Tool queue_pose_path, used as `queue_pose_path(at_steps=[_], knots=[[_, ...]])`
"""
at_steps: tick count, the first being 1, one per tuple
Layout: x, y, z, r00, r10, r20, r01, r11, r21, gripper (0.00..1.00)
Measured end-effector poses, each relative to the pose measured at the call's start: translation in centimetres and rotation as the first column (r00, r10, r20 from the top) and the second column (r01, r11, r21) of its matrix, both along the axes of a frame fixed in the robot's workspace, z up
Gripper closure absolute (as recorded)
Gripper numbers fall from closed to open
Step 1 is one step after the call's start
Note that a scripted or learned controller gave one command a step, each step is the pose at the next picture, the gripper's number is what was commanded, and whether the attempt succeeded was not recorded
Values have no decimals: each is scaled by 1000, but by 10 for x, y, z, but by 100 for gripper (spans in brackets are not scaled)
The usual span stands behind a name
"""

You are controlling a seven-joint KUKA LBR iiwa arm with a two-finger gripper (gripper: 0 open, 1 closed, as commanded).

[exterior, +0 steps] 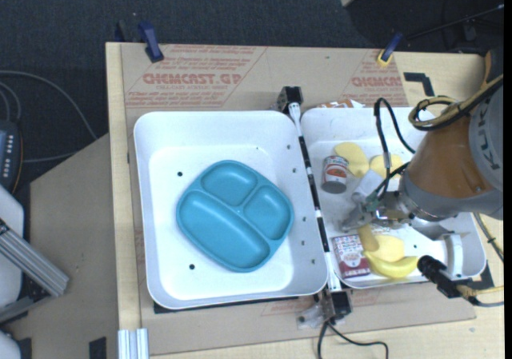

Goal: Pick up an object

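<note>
Your gripper (370,209) is low in the right bin (478,263); jaw state can't be told. Banana (392,267) lies lengthwise along the bin's front edge. Bench board (200,77) reads "CHEMCAST".

Two bins are set side by side on the desk (200,77). A divided plate (234,214) lies in the left bin (152,189); a can (335,173) and a banana (392,266) lie in the right bin (336,119), the banana at 5 o'clock from the can.

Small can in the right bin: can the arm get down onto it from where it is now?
Probably yes. The small can stands uncovered by the divider, just left of the end effector, though a yellow fruit crowds its right side.
</note>
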State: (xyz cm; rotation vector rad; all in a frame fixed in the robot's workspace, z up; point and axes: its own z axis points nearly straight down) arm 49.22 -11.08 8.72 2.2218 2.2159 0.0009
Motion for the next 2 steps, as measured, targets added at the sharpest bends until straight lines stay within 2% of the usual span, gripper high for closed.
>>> queue_pose_path(at_steps=[1, 2], knots=[[3, 0, 12, 1000, 0, 9, 0, 1000, -1, 100], [20, 60, 98, 1000, 4, -2, -4, 1000, 3, 100]])
